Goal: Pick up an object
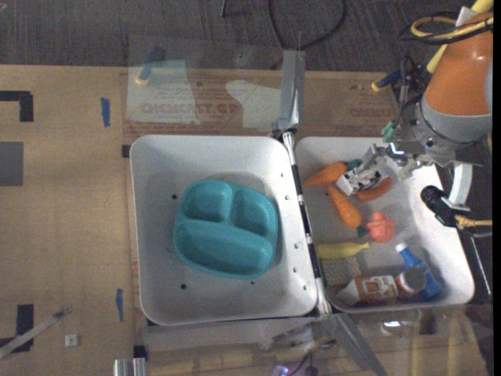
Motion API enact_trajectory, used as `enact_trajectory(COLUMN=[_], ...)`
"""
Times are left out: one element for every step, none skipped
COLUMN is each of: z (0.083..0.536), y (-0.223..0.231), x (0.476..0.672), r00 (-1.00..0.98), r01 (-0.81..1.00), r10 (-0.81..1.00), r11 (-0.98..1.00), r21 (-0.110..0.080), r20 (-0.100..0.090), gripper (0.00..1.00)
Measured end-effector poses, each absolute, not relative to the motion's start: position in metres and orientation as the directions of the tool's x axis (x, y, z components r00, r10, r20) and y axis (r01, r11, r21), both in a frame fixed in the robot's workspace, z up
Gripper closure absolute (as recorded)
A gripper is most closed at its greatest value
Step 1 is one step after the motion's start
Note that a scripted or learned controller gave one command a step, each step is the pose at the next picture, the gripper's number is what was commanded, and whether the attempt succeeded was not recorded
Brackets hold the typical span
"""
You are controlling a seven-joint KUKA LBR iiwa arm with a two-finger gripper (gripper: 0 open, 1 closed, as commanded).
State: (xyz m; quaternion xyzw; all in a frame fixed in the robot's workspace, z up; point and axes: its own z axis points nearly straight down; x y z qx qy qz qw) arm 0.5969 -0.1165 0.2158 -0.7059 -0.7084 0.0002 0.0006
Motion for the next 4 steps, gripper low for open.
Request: enact_trajectory(z=[0.158,0.088,0.1,0.187], y=[-0.091,-0.098,-0.1,-0.056], x=[0.604,0.592,0.593,0.668], r00=[0.235,0.288,0.293,0.169], r01=[0.972,0.958,0.956,0.986], r10=[0.972,0.958,0.956,0.986], r11=[-0.235,-0.288,-0.294,-0.169], r21=[-0.004,0.008,0.012,0.004], r20=[0.001,0.002,0.003,-0.001], gripper=[0.0,0.0,1.0,1.0])
